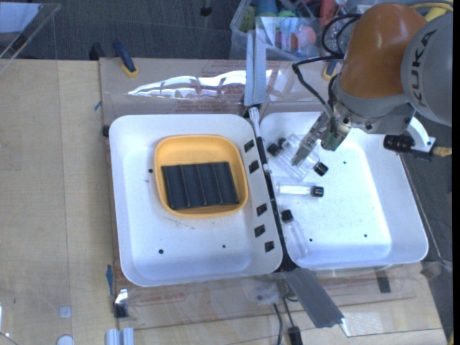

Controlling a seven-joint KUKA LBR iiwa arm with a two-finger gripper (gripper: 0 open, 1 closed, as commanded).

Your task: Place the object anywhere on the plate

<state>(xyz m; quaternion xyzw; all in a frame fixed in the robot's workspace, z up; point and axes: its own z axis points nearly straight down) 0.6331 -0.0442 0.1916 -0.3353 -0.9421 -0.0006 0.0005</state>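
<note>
A yellow plate (167, 152) lies in the left bin (136, 236). A dark ridged rectangular block (200, 185) rests flat on it. Several small clear vials with black caps lie in the right bin (374, 221). One vial (300, 190) lies on its side near the middle, another (293, 228) is by the divider, and a black cap (321, 169) sits further back. My gripper (305, 152) hangs over the back left part of the right bin, just above the vials, angled down and to the left. Nothing can be made out in its grasp.
A row of black clips (260, 208) runs along the divider between the bins. A clear box of colourful items (302, 13) stands behind the bench. A cable loops beside the orange band of the arm (381, 49).
</note>
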